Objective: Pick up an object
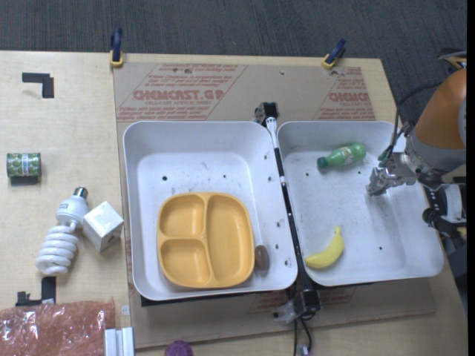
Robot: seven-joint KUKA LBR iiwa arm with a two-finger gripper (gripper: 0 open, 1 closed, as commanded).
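Claw [380, 181] hangs over the right bin [415, 262], its grip state impossible to tell.

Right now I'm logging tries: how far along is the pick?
Nothing looks picked yet: the green bottle and banana both lie on the right bin floor. In hand: the gripper sits low beside the bottle, apart from it. Left: closing on an object and lifting it.
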